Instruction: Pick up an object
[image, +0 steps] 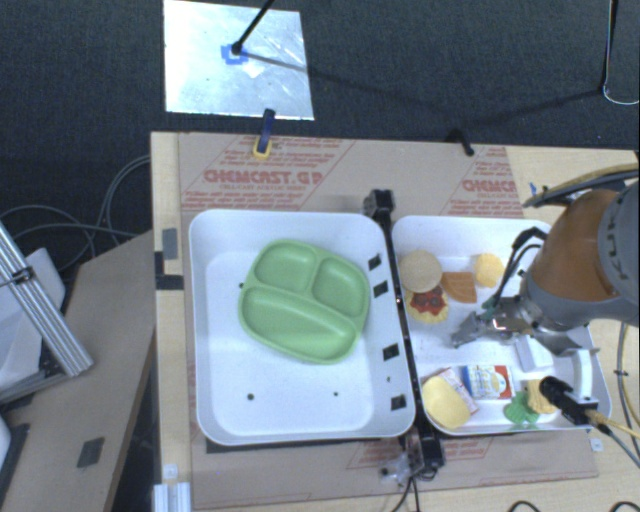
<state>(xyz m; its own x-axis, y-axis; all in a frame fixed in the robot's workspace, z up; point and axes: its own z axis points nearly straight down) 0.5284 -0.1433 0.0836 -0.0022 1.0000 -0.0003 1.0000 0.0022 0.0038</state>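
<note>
Now, taking the right bin as the landmark:

Right bin: white and shallow, lying just beside the left bin, the two meeting along a dark central divider with clips.

Arm: grey with an orange band, reaching over the right bin's right half from its outer side.

Gripper: low over the middle of the right bin — its metal fingers splay moderately apart, pointing toward the bin's left wall, with nothing between them.

Toy burger: tan bun above a red and yellow layer, in the right bin's upper left part, near the gripper tips but apart from them.

Orange piece: just beside the burger, toward the bin's middle.

Yellow piece: near the right bin's far wall, beside the orange piece.

Yellow round item: by the right bin's near wall, at its left end.

Printed packet: touching the yellow round item, just below the gripper.

Green item: small, by the near wall, right of the packet — shape unclear.

Green divided plate: in the left bin, beyond the divider from the right bin, lying flat.
</note>
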